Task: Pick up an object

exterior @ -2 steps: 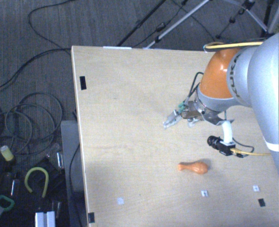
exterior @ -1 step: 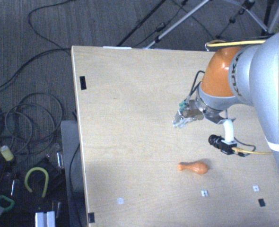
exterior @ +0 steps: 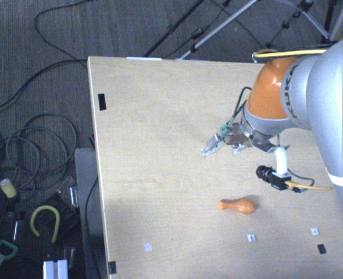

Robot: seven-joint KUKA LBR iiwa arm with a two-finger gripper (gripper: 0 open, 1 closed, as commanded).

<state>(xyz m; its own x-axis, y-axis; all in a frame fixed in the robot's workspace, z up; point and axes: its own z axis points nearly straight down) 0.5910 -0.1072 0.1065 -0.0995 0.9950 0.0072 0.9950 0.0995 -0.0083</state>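
An orange, gourd-shaped object lies on its side on the pale wooden board, toward the near right. My gripper hangs over the board's middle right, up and slightly left of the orange object and apart from it. It looks open, and I see nothing between its fingers. The grey arm with its orange band reaches in from the right.
A black plug with a yellow cable dangles from the wrist, between the gripper and the orange object. Small black and white markers dot the board. Cables and tools lie on the carpet at left. Stand legs cross the top.
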